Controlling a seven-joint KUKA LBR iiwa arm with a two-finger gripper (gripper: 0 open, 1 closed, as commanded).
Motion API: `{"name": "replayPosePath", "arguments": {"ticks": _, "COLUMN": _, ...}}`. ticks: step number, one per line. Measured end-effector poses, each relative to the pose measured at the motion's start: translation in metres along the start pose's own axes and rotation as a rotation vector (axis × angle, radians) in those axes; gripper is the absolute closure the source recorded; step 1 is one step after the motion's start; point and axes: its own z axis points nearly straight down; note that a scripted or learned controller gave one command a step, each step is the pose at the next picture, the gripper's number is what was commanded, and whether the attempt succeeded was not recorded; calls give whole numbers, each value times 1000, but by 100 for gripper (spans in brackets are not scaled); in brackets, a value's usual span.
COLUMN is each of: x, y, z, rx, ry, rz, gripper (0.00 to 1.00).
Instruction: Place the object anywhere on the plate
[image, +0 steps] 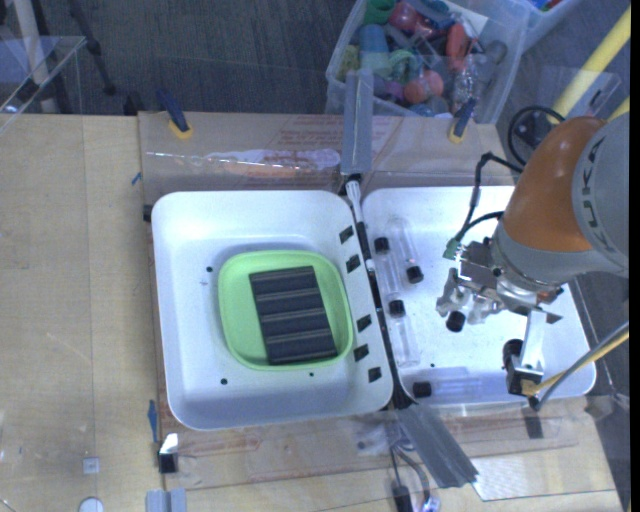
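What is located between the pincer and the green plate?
In the camera view, bare floor of the right bin and the central divider with black clips separate the pincer from the green plate.

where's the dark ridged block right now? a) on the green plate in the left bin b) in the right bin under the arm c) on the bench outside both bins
a: the dark ridged block lies flat on the green plate in the left bin, apart from the hand over the right bin.

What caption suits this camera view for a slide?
Dark ridged object lying on the green plate in the left bin, arm's gripper over the right bin.
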Motion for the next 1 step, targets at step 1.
{"name": "replayPosePath", "arguments": {"ticks": 1, "x": 0, "y": 0, "z": 0, "rx": 0, "ry": 0, "rz": 0, "gripper": 0}}
